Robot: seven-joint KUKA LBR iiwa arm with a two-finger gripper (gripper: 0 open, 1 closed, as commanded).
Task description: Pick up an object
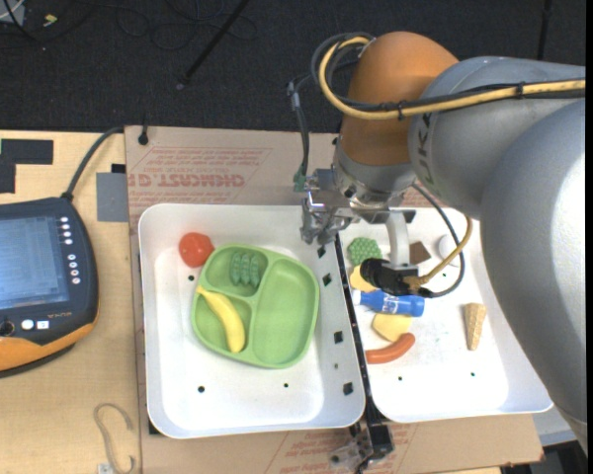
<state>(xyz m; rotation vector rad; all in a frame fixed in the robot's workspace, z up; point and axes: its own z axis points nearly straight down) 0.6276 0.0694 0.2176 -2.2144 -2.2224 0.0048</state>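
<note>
Your gripper point(321, 223) hangs over the middle wall point(338, 339); you cannot tell if it is open or shut. The green toy point(364, 249) sits beside it. Go down here and you could hit that wall

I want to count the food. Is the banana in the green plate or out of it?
In. The banana lies in the lower left compartment of the green plate.

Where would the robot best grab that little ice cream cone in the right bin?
Probably across the cone near its wide end, coming straight down from above: it lies flat and alone, with bare bin floor on both long sides.
</note>
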